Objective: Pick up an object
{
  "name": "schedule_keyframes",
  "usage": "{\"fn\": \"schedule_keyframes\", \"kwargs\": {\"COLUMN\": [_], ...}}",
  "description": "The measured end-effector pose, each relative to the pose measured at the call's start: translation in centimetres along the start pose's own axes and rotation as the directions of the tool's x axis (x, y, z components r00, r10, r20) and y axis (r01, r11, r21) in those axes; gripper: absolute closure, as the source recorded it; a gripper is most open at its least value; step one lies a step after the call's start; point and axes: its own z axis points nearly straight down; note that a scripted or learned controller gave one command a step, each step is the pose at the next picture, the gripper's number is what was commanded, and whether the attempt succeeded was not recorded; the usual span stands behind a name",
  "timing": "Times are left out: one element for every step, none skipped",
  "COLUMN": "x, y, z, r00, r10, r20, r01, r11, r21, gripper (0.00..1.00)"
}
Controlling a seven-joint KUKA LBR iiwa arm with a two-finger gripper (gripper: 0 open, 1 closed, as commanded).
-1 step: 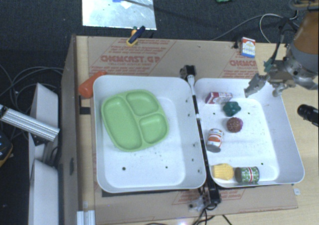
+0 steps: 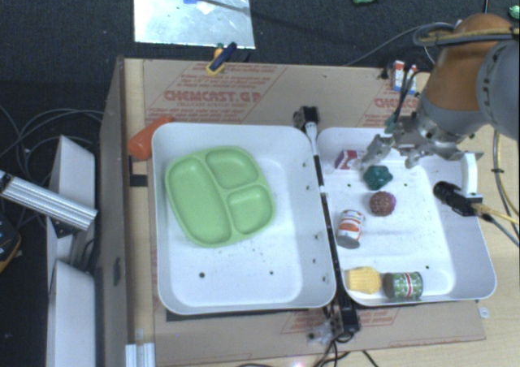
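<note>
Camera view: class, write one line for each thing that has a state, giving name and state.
Gripper: open, holding nothing.
Green tray: flat, right way up.
Red and white can: standing.
Green can: on its side.
Teal lump: lying loose, ungripped.

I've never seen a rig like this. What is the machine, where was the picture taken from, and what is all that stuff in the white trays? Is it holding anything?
One fixed camera above the bench took this, looking down at a slant. The grey and orange shape on the right is a robot arm. At its end sits a gripper, two fingers that pinch things. They stand open over the right bin, with nothing between them. That bin holds a teal lump just below the gripper, a dark red ball, a red and white can, a yellow piece, a green can and a small red and white item. The left bin holds a green divided plate.
</note>
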Motion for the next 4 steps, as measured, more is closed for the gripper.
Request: {"fn": "schedule_keyframes", "kwargs": {"x": [-0.5,-0.5,-0.5,0.7], "y": [-1.9,-1.8,-1.8,-6.0], "z": [8.9,7.8,7.8,8.9], "r00": [1.000,1.000,1.000,1.000], "r10": [0.003,0.001,0.001,0.003], "r20": [0.001,0.001,0.001,0.000], "r01": [-0.003,-0.001,-0.001,-0.003], "r11": [1.000,1.000,1.000,1.000], "r21": [-0.002,-0.005,-0.005,-0.002], "gripper": [0.00,1.00,0.00,0.00]}}
